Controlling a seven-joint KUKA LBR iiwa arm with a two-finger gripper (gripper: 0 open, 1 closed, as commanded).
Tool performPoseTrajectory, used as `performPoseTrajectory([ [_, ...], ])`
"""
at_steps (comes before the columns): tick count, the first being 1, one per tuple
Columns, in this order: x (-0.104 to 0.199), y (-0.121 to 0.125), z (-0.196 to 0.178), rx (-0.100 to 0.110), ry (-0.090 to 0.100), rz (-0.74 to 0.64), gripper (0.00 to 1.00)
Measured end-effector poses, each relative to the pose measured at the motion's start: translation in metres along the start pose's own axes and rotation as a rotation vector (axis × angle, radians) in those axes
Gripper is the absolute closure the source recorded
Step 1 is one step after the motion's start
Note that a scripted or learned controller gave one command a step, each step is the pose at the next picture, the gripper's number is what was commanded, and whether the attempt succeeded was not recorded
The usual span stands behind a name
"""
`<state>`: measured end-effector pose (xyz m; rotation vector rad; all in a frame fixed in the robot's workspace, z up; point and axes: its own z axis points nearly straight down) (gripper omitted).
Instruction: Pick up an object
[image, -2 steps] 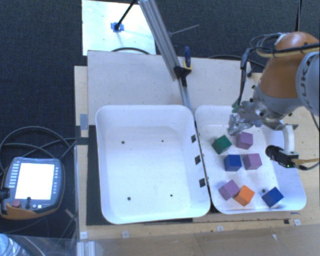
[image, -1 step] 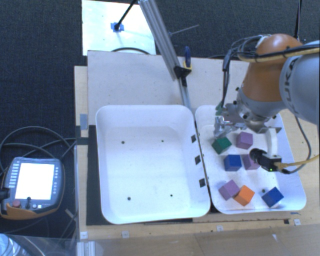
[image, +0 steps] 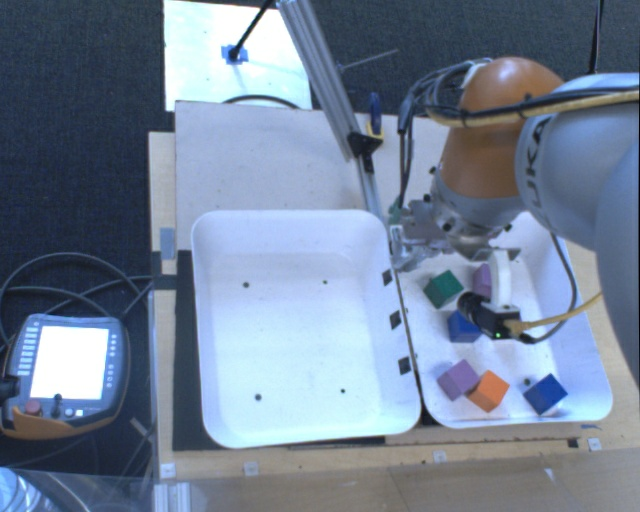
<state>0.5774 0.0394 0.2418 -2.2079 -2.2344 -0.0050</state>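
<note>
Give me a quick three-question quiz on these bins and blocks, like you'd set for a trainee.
1. True or false: the orange block lies in the bin on the view's right.
2. Which one sits right against the orange block? A the green block, B the purple block, C a red block.
3. How many blue blocks lie in that bin?
Key: 1 true; 2 B; 3 two.
</note>
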Motion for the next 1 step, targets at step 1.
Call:
performPoseTrajectory([
  [1,0.0581,-0.0008,-0.0055,0.000,0.000,-0.001,1.00],
])
